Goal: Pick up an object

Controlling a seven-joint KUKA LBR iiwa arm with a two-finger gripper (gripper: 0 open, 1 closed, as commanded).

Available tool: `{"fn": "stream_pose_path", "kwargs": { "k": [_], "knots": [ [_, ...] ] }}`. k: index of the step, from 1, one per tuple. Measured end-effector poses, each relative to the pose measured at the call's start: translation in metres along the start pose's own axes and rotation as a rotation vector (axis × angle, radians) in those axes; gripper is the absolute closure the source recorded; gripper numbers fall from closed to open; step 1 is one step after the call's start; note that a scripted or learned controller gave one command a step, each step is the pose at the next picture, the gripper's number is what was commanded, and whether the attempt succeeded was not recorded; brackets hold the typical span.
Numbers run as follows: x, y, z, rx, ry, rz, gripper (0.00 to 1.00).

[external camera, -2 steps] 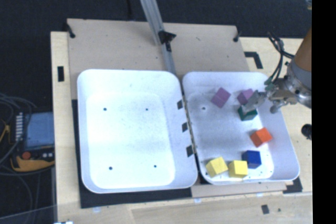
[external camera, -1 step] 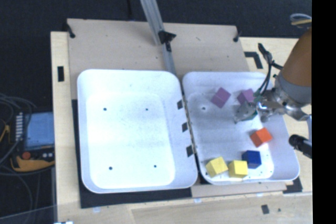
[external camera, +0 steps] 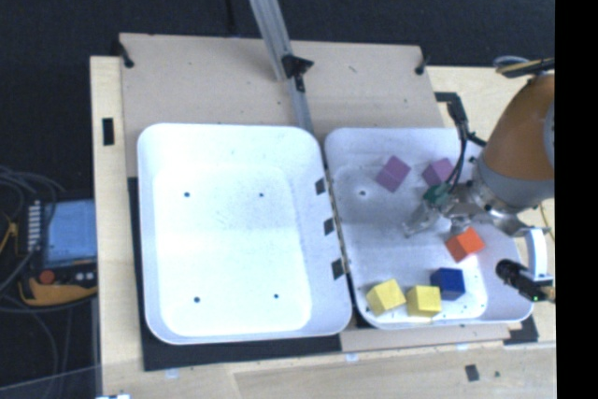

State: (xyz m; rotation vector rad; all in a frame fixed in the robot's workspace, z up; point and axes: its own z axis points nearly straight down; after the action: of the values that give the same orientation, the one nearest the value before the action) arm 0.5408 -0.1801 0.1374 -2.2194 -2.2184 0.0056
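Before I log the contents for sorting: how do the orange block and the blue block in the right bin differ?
The orange block is orange and lies right beside the gripper; the blue block is dark blue and sits nearer the bin's front edge, next to a yellow block. The orange block looks turned at a slant; the blue block sits squarer to the bin. Both are small cubes of similar size.

A: What is in the right bin (external camera: 348,165)?

B: Two purple blocks (external camera: 393,173) near the top, an orange block (external camera: 465,244) in the middle right, and a blue block (external camera: 448,281) beside two yellow blocks (external camera: 386,296) at the bottom.

A: Where is the gripper (external camera: 432,218)?

B: Low in the right bin, left of the orange block.
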Motion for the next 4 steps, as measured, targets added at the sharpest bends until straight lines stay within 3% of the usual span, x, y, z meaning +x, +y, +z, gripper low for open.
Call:
{"fn": "stream_pose_path", "kwargs": {
  "k": [1, 2, 3, 4],
  "knots": [
    [-0.002, 0.002, -0.015, -0.010, -0.002, 0.006, 1.00],
    [-0.007, 0.001, -0.079, -0.013, -0.004, -0.001, 1.00],
    [-0.008, 0.002, -0.078, -0.007, -0.001, -0.002, 1.00],
    [0.046, -0.010, -0.073, -0.005, 0.001, -0.007, 1.00]
  ]
}}
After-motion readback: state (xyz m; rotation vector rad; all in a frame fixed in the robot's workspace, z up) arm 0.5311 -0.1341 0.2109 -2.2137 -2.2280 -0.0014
